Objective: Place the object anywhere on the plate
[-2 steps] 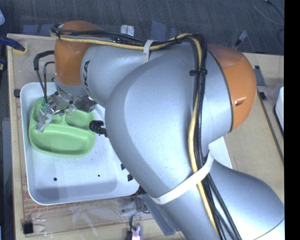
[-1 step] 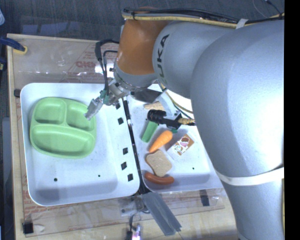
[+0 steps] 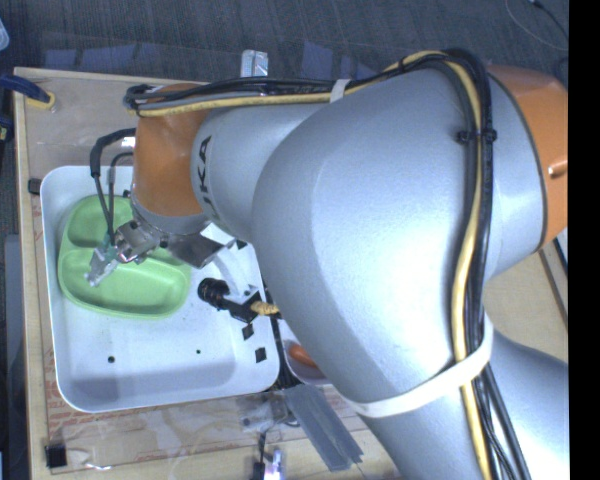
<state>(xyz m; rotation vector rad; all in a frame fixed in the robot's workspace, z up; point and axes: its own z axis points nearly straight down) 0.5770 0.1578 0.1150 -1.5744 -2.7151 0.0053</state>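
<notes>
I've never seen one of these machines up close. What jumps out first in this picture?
The big grey arm fills the right and middle of the view, with black and yellow cables running along it and an orange band near its wrist. Its gripper hangs over a bright green plate lying in the left white bin, the one splash of colour there.

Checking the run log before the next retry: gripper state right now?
Two-finger gripper: over the light green divided plastic plate in the shallow white left bin; open, shut or holding cannot be told.
</notes>
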